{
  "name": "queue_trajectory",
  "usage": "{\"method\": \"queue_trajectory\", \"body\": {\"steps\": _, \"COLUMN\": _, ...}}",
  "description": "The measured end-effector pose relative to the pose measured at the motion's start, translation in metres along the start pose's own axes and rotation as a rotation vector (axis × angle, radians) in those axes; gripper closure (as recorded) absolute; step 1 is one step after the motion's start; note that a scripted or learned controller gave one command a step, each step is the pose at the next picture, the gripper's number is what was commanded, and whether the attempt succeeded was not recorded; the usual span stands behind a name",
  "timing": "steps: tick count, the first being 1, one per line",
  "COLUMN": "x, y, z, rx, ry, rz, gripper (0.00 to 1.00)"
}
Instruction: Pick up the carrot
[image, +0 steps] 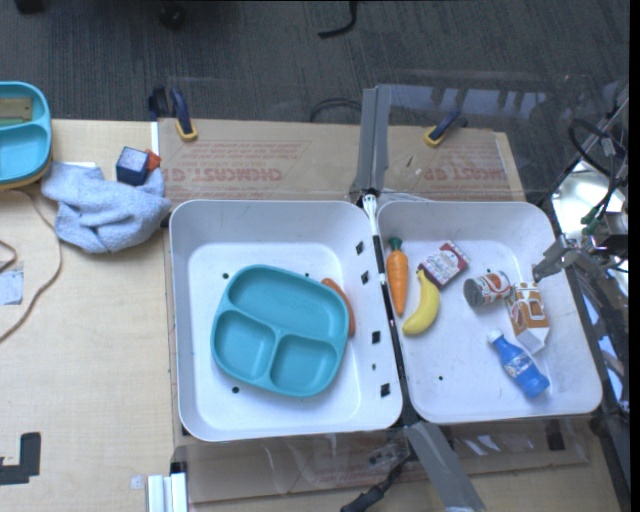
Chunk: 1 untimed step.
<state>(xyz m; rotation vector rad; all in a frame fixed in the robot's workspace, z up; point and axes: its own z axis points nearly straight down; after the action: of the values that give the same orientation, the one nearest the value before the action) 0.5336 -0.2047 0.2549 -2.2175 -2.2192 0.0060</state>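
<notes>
The carrot (397, 277) lies in the right bin (560, 400), tight against that bin's left wall, its green top pointing toward the far edge and its orange tip toward the near one. A banana (422, 306) sits just beside it on the right, the lower end curling in close to the carrot's tip. Further right are a small snack packet (443, 265), a can (487, 290) on its side, a little carton (528, 312) and a blue bottle (520, 364). The left bin (190, 400) holds a teal divided plate (280, 330) with something orange (340, 303) peeking from behind its right rim; I can't tell what that is.

The gripper (560, 262) hangs at the right edge of the right bin, well apart from the carrot, and nothing is in it. From here it is too tangled with cables and glare to say how far apart it stands.

So the reach has not really begun. To my eye, the tricky part is the crowding: the wall on one side and the banana on the other leave little room. I would come down over the thick upper part of the carrot, where the banana stands a bit further off, and close across its width, not along it. One side has to slip between carrot and wall without catching the bin's rim. A grab lower down risks nudging or taking the banana too.
</notes>
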Motion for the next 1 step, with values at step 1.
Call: {"method": "queue_trajectory", "body": {"steps": 1, "x": 0.0624, "y": 0.0035, "z": 0.1142, "rx": -0.001, "ry": 0.0, "rz": -0.364, "gripper": 0.0}}
